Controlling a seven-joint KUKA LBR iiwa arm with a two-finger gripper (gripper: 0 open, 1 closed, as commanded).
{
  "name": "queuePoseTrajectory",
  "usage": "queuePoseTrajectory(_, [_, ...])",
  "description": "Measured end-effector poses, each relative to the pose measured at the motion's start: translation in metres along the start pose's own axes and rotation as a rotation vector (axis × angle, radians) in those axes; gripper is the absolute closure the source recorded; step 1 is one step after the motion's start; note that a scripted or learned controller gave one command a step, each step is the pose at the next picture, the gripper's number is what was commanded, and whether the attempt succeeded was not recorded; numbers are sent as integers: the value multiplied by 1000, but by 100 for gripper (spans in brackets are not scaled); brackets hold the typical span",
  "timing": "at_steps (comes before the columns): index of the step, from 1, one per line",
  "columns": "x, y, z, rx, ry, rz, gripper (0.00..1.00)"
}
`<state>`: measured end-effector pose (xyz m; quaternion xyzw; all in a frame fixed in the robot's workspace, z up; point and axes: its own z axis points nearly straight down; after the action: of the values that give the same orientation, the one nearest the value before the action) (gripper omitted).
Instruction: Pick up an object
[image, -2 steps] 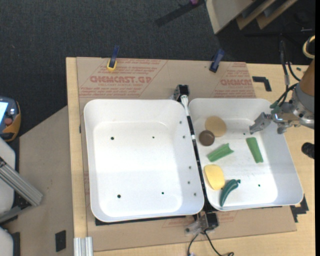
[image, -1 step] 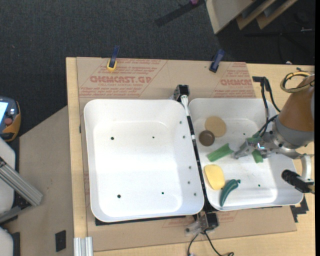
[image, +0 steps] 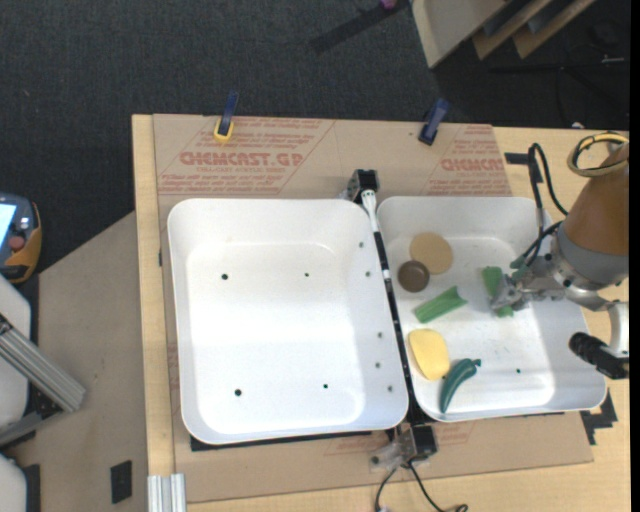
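Several small objects lie in the right bin. A tan round disc sits at the back, with a brown ball touching its front left. In front of them lie a light green block, a yellow lump and a dark green pepper shape. A green piece lies further right. My gripper is low in this bin, right against that green piece, with the arm coming in from the right.
The left bin adjoins the right one along a black divider. Both rest on a cardboard sheet held by clamps at the back. A cable runs along the right bin's far right corner.
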<state>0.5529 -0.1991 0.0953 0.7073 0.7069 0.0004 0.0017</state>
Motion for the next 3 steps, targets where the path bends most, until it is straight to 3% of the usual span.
queuePoseTrajectory(1, [59, -11, 11, 4, 4, -4, 100])
queuePoseTrajectory(2, [92, -71, -35, 7, 5, -1, 100])
queuePoseTrajectory(3, [163, -50, -93, -4, 3, -9, 100])
